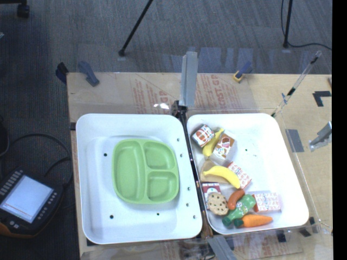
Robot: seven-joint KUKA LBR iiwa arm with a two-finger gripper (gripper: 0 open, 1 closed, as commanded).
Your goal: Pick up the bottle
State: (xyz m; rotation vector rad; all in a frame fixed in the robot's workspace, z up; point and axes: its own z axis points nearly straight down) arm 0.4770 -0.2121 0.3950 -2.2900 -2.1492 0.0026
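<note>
The task stood at its very start: the bottle (242,208) lay untouched in the right bin (271,124), so the approach was, by all appearance, not yet begun. The bottle was green and small, lying on its side at a slant in the near part of that bin, its thicker body toward the far right and what seemed a darker, narrower end toward the near left. It sat in a tight cluster. A carrot (255,220) lay just against its near side, an orange-red sausage-like piece (235,198) touched its far-left side, a cookie (217,203) lay just to its left, and a small printed box (267,201) stood just to its right. Farther off, a banana (221,174) and more small boxes filled the left half of the bin. The left bin (92,145) held a green divided plate (145,171), well apart from the bottle, and both bins rested on the brown surface (124,91). The next move would likely call for a reach in over the right bin and a descent straight onto the bottle's body, with the grasp set across its narrow width. The crowding looked like the main risk, since the carrot and the sausage-like piece left little room on either side, and the smooth rounded body might roll or slip.
</note>
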